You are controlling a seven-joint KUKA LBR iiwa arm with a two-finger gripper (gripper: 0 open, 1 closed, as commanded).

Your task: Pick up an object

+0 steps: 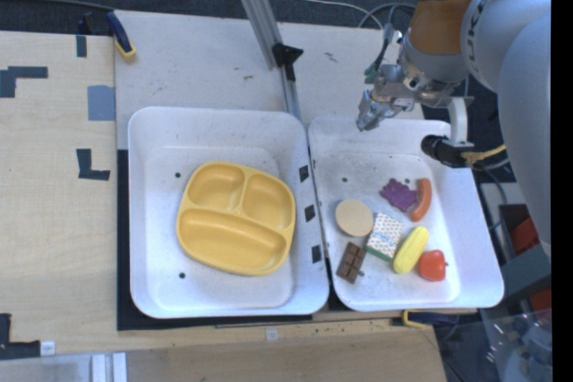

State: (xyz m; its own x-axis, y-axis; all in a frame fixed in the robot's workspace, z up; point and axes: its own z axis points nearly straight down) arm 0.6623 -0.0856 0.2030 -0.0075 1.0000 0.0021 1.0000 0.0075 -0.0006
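A: Where do you stand?

B: Your table (pixel 206 58) carries 2 white bins. The left bin (pixel 143 192) holds a yellow divided plate (pixel 236 216). The right bin (pixel 466 264) holds the small toys, bunched toward its near half.

A: And your hand?

B: Your hand (pixel 374 114) hovers over the right bin's far rim, holding nothing; its spread you cannot tell. Bring it toward the corn cob (pixel 410 249), which lies just beside the tomato (pixel 432 265), and drop straight down.
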